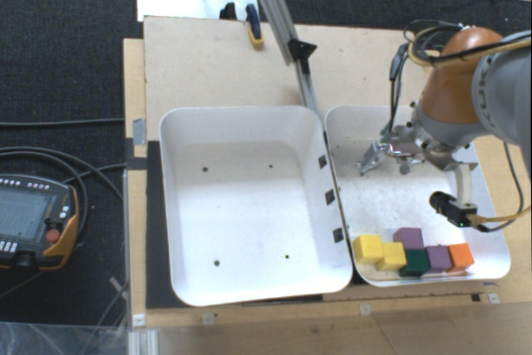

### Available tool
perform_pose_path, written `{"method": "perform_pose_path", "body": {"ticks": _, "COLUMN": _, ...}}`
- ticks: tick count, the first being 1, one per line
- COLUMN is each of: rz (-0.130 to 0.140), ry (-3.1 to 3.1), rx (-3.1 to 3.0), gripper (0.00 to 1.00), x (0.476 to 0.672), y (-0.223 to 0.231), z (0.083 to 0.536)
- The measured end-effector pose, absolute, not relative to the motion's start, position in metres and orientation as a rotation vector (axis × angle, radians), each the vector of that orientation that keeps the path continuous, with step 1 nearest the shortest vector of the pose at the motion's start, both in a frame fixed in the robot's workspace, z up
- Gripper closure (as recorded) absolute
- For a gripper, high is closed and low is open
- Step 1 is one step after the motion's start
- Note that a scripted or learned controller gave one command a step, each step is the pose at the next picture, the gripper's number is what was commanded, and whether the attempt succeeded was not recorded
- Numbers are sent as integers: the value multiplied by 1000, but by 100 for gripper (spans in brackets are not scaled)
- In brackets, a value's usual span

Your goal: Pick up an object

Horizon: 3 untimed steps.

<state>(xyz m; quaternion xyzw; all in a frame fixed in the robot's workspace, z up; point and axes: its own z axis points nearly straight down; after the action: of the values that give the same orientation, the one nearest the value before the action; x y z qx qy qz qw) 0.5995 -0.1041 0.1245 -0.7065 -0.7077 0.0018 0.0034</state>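
Note:
In the right bin point(353, 122), my gripper point(385, 163) hangs over the bare middle of the floor. Its fingers point(366, 164) are spread open with nothing between them. Several small blocks lie clustered in the bin's front corner, well below the gripper: two yellow blocks point(369, 248) point(393, 255), a purple block point(408, 238), a dark green block point(414, 263), a second purple block point(438, 257) and an orange block point(460, 255).
The left bin point(179, 179) adjoins the right one along a shared wall. A slanted metal pole point(274, 0) crosses the back of the bench down to the bins' junction. A yellow-handled tool point(253, 25) lies at the back. A teach pendant point(33, 220) rests on the floor at far left.

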Motion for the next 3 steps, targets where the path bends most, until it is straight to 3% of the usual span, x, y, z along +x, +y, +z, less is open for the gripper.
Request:
{"method": "perform_pose_path", "body": {"ticks": 1, "rz": 2, "ry": -2218, "rx": -2219, "gripper": 0, "x": 521, "y": -90, "z": 142}}
{"method": "perform_pose_path", "body": {"ticks": 2, "rz": -7, "ry": -2232, "rx": -2221, "gripper": 0, "x": 555, "y": -98, "z": 195}}
{"method": "perform_pose_path", "body": {"ticks": 3, "rz": -10, "ry": -2233, "rx": -2227, "gripper": 0, "x": 487, "y": -102, "z": 109}}
